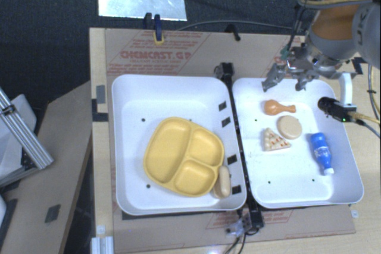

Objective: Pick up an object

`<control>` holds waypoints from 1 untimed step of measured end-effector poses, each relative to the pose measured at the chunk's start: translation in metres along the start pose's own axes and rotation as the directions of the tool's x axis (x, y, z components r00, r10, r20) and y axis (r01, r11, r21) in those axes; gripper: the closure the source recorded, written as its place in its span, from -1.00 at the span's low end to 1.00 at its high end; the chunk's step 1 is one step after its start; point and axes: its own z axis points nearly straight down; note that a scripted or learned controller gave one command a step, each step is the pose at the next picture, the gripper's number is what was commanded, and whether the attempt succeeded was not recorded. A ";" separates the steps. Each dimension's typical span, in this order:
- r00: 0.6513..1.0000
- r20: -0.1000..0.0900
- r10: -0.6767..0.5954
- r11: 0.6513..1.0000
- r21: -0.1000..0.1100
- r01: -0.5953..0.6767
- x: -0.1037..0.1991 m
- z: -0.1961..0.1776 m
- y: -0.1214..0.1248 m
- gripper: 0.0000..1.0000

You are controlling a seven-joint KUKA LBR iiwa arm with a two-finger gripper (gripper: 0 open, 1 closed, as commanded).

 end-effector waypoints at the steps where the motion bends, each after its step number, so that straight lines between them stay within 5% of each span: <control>1: 1.000 0.001 -0.002 1.000 -0.012 0.002 0.000 -0.007 0.002 -1.00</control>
